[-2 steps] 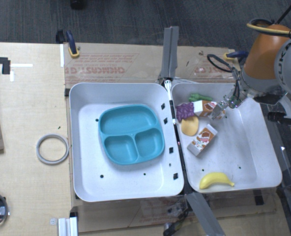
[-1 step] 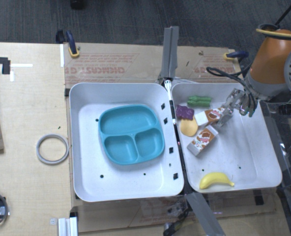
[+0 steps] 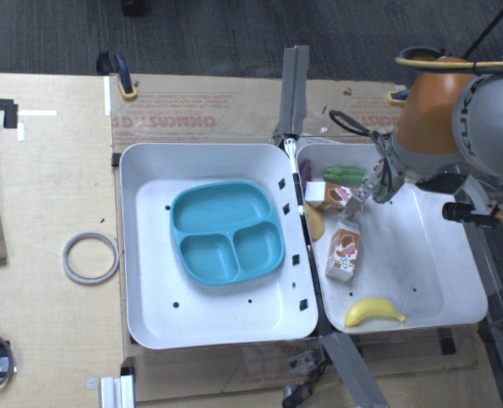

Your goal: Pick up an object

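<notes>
Arm is reaching in from the right, gripper (image 3: 359, 202) hanging low over the right bin (image 3: 438, 279), just above the far-left cluster: green item (image 3: 345, 174), small packet (image 3: 332, 195) and carton (image 3: 343, 254). Can't tell the gripper's state (too small, blurred). Nothing is visibly held. Banana (image 3: 374, 313) is lying apart at the near edge, likely easier to grab. Left bin (image 3: 149, 296) is holding a blue tray (image 3: 227, 231).

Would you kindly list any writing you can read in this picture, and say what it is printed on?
Red lettering on the cardboard sheet behind the bins: upside down and too blurred to read.
Letters on the grey arm: cut off, unreadable.
Print on the small carton: too small to read.
</notes>
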`<state>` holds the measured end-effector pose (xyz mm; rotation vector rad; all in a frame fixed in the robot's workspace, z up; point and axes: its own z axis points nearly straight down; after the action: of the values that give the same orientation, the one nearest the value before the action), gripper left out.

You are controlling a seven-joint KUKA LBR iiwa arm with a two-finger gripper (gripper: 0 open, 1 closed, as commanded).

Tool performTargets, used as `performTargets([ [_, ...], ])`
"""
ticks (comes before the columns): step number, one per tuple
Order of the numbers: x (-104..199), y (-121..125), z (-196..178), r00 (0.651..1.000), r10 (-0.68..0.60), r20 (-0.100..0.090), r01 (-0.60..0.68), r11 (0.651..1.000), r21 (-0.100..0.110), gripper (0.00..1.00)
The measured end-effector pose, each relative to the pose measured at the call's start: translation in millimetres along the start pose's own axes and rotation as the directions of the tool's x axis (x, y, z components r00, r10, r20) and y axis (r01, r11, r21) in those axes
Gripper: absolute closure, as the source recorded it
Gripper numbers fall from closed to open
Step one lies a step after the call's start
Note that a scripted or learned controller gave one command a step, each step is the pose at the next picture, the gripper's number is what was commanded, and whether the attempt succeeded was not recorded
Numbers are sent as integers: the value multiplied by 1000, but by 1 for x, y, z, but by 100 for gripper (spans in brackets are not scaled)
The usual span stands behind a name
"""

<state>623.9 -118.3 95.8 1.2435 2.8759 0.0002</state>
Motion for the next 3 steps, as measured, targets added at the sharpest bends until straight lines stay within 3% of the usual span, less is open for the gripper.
performTargets([
  [1,37,47,-130,991,132,-4,-132,991,3,100],
  [2,41,46,-225,999,49,-5,-49,999,4,100],
  [3,19,53,-263,982,-190,-5,190,982,2,100],
])
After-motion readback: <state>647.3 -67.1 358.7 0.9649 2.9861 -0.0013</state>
